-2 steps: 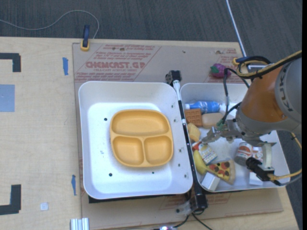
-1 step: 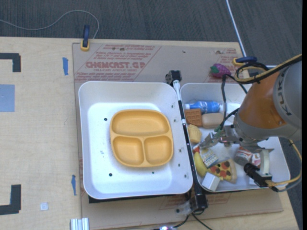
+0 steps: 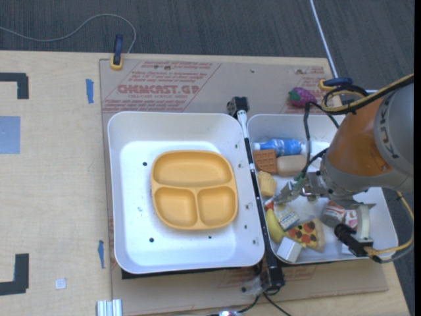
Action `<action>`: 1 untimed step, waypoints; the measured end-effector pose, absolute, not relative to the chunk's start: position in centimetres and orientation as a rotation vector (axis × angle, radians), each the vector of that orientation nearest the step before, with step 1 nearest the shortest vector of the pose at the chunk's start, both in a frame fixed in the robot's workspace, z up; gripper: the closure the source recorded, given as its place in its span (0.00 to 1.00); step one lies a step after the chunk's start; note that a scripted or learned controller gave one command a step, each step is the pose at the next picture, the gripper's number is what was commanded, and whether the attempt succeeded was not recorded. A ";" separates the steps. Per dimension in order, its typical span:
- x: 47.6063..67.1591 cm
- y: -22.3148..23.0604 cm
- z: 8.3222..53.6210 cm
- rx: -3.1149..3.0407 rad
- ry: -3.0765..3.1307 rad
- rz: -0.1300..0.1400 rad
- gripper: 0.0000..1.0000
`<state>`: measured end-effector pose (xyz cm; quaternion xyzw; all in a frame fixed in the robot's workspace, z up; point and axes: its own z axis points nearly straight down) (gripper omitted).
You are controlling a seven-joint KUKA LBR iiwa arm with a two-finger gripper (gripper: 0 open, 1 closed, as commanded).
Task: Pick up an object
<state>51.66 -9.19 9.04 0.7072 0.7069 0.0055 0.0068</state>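
Hovering low over the right bin (image 3: pixel 388 239), the gripper (image 3: pixel 289 193), fingers apart, points toward nine o'clock at a small yellow toy (image 3: pixel 266 184), likely light, rigid, best pinched across its middle.

Grey arm (image 3: pixel 395 120), orange band (broad, glossy), black cables

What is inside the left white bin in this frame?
The left white bin holds a yellow divided plate with three compartments, lying flat near its middle. Nothing lies on the plate. Whatever sits beneath the plate is covered by it.
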 end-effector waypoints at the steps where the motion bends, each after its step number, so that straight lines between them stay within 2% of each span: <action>1: 52.5 -9.3 9.0 2.219 2.218 0.007 0.00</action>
